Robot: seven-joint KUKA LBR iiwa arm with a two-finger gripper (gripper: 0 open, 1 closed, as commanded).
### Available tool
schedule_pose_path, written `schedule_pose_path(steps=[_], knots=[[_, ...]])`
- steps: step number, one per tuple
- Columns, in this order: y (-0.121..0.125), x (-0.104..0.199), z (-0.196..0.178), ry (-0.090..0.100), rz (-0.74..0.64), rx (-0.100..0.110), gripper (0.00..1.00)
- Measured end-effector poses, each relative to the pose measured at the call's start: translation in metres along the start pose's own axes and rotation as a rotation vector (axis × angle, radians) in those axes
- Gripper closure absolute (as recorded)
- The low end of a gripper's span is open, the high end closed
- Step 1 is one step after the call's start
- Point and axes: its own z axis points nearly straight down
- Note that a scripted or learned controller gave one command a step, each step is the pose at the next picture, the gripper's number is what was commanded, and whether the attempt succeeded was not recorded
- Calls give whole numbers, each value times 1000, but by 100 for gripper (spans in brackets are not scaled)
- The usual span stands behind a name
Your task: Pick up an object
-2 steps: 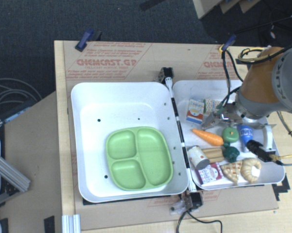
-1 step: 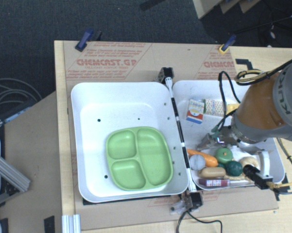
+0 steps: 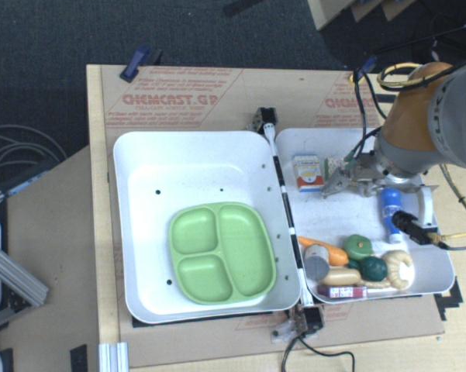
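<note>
Objects in right bin (image 3: 442, 273)

Small carton (image 3: 308, 171) lies flat near the far wall; blue bottle (image 3: 391, 206), carrot (image 3: 323, 248) and green pieces (image 3: 360, 246) (clustered) occupy the near end.

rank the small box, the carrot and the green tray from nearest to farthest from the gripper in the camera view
Gripper, over the right bin's upper part.
1. Small box, just to its left, same bin.
2. Carrot, below, near that bin's lower edge.
3. Green tray, in the left bin.

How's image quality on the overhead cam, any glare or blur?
Camera view: even, soft lighting with faint shadows; the white left bin is bright but unclipped; the green divided plate is sharp; the small items by the claw are soft, hard to resolve.
</note>
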Motion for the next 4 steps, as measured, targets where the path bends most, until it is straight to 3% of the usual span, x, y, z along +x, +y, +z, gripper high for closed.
schedule_pose_path(steps=[1,2,3,4], knots=[[-93,-5,-5,1,2,3,0],[-93,-5,-15,1,1,1,100],[-31,-36,-83,-1,0,-2,100],[-34,-43,-34,2,1,4,100]])
